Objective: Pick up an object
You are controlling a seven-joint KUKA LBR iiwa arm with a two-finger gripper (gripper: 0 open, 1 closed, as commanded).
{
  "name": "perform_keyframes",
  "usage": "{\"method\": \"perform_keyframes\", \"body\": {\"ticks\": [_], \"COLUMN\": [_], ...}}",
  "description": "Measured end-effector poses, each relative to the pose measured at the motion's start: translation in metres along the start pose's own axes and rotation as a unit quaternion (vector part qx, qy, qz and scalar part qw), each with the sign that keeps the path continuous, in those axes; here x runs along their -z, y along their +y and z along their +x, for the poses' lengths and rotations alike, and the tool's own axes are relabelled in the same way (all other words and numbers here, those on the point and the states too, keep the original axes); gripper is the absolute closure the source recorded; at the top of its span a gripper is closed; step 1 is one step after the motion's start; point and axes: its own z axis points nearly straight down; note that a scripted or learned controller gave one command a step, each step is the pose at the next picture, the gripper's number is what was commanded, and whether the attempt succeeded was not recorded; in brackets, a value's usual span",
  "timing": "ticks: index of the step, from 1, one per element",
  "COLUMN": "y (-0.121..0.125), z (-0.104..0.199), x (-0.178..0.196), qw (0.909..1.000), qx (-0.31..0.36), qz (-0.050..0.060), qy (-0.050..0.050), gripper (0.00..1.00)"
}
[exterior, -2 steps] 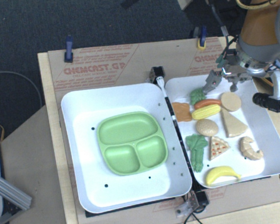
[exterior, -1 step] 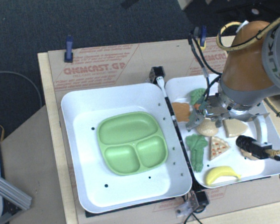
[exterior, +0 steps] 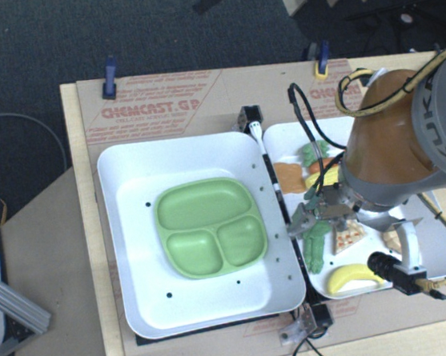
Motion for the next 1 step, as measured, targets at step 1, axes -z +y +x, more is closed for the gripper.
{"method": "perform_keyframes", "body": {"ticks": [1], "y": [0.002], "z": [-0.0017], "x": [0.0107], "qw": [1.0], "qx": [-0.002], "qz": [-0.003], "qy": [-0.001], "gripper": [1.0]}}
